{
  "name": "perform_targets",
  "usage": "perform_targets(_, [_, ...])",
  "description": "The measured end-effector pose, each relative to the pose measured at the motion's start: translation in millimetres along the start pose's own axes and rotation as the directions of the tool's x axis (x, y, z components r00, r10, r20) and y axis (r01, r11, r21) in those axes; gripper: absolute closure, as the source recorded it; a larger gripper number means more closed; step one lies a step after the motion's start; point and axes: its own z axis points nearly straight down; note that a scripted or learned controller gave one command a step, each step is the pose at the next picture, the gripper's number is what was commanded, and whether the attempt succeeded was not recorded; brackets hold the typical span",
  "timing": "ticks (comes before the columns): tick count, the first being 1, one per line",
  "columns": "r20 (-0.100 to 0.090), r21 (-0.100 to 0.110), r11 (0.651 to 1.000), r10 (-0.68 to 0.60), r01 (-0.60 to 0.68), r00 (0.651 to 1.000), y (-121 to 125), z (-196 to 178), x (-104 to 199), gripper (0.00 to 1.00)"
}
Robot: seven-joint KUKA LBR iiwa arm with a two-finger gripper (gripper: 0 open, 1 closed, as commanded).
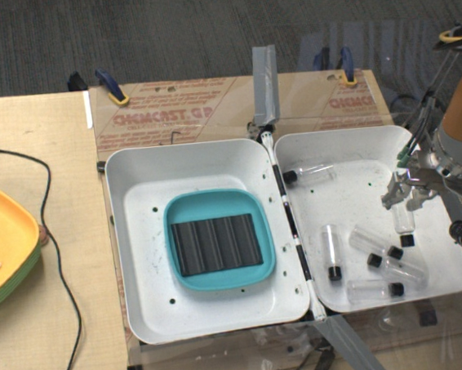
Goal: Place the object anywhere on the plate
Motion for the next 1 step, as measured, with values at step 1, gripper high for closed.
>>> perform_targets(1, [0.000, 0.000, 1.000, 0.000, 0.000, 1.000, 0.0, 0.0, 0.0, 0.00])
